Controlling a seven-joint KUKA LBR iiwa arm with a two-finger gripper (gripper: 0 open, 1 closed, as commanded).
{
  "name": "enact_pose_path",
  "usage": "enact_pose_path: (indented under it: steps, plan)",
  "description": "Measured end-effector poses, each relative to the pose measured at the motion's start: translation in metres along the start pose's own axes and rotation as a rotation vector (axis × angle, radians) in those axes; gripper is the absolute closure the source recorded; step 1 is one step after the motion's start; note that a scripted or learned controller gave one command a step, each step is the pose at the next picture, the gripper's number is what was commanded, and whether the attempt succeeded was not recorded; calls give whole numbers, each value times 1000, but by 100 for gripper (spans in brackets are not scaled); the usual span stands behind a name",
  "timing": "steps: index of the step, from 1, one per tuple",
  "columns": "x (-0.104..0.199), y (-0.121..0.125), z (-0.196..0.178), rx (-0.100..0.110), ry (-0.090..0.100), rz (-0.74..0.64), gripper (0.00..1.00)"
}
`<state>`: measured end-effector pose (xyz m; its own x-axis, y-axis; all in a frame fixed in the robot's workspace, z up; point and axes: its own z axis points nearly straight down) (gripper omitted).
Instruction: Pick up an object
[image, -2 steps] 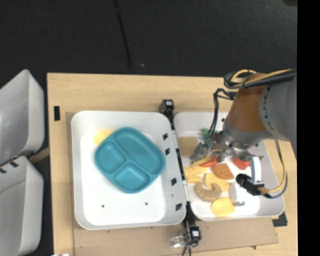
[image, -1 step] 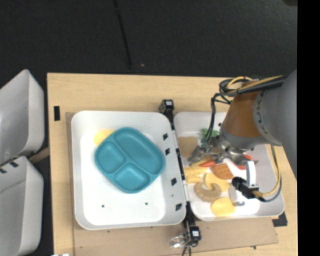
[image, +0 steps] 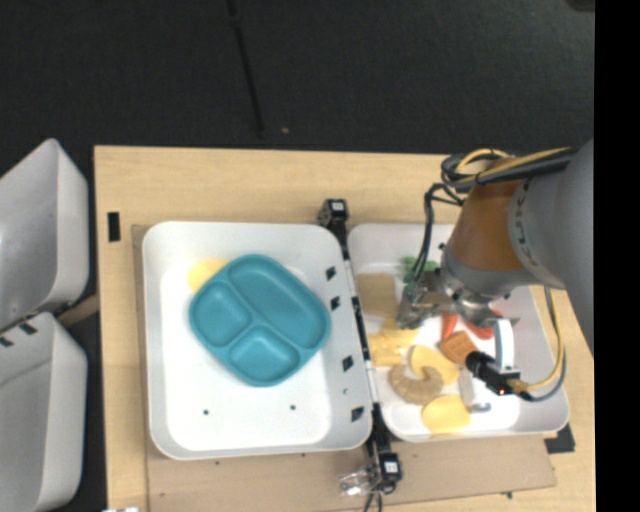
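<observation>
Looming over the right bin (image: 535, 425), the grey arm (image: 545, 215) with its orange band hangs low above a heap of small things, and its end effector (image: 428, 300) sits among them; whether it is wide, narrow or holding anything I cannot tell. Nothing looks lifted, so the pick seems not yet done. Pale wood makes the worktop (image: 250, 185). Smooth white plastic forms the left bin (image: 165, 400), where a glossy teal tray (image: 260, 318) with three rounded compartments lies tilted. Candidates in the right bin: a yellow wedge (image: 390, 348), a tan ring-shaped piece (image: 417, 380), a rounded yellow lump (image: 445, 414).
</observation>
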<state>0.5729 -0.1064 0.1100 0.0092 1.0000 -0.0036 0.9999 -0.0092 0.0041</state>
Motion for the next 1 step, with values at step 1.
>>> enact_pose_path:
  steps: [1]
  plan:
    - [9, 2, -47, 4, 4, -12, 100]
